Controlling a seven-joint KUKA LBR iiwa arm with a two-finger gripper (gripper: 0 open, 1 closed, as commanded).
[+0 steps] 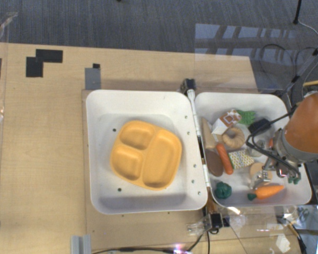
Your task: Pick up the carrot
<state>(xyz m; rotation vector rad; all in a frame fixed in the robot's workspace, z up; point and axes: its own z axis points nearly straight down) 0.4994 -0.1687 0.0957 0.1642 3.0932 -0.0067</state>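
The carrot (pixel 267 191) lies near the right bin's (pixel 294 197) front edge, just below the hand (pixel 265 178); its grip cannot be told.

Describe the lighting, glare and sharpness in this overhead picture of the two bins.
Camera view: even, soft light with faint shadows inside the left bin under the yellow tray; a pale window-like reflection lies across the bench top above the right bin; the carrot reads clearly, while the arm looks slightly soft.
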